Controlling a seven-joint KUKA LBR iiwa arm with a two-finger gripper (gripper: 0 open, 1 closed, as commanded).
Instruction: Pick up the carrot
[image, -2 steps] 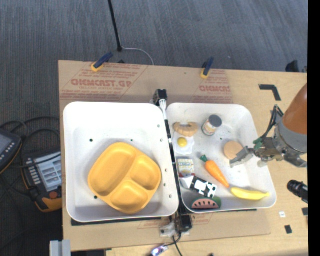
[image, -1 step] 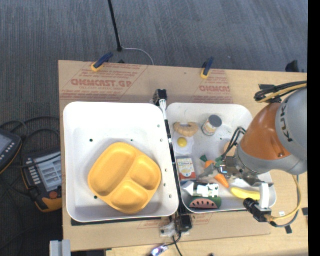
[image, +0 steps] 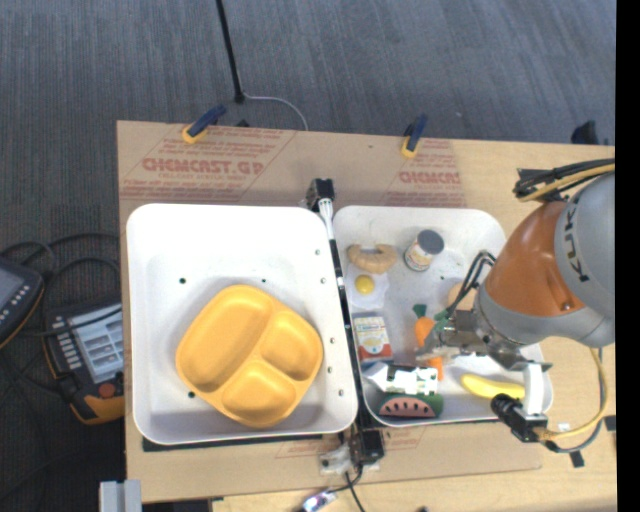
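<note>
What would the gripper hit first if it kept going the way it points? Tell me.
The gripper reaches in from the right, pointing left and down into the right bin. Straight on, it would probably meet the carrot first, just at its tip. Depth is unclear from this slanted view.

Robot lab, cardboard-topped bench (image: 200, 165), clamps (image: 203, 123), cabling (image: 60, 250), grey carpet (image: 100, 60)

The grey arm (image: 590, 260) comes in from the right side. Its orange band (image: 530, 275) sits just above the wrist. The wrist bends down over the right half of the bench. The gripper (image: 440, 335) points toward the left, low and near the front edge.
</note>
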